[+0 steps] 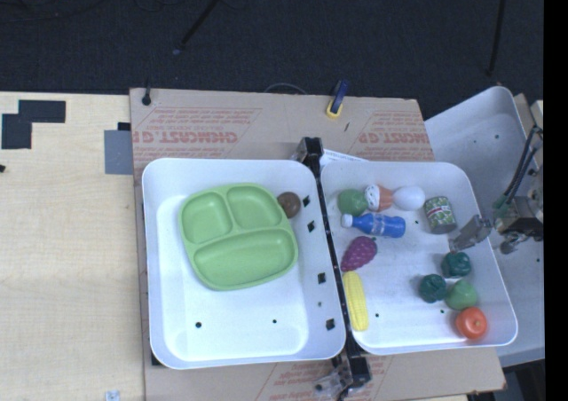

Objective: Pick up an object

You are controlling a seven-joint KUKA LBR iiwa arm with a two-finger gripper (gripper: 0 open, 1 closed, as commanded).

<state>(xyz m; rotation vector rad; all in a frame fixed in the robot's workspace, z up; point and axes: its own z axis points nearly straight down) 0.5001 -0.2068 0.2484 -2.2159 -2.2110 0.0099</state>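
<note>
Lots of open floor low in my left bin point(177, 337); right bin point(399, 337) crowded, corn point(355, 300) and bottle point(377, 225) blocking the middle.

bins point(169, 239): glossy wht plastic | tray point(238, 236): matt grn plastic | bench point(62, 257): wood

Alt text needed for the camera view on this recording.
Two white bins sit side by side: the left bin holds a green divided plate and a brown ball; the right bin holds toy foods, including a blue bottle, corn and purple grapes.
</note>
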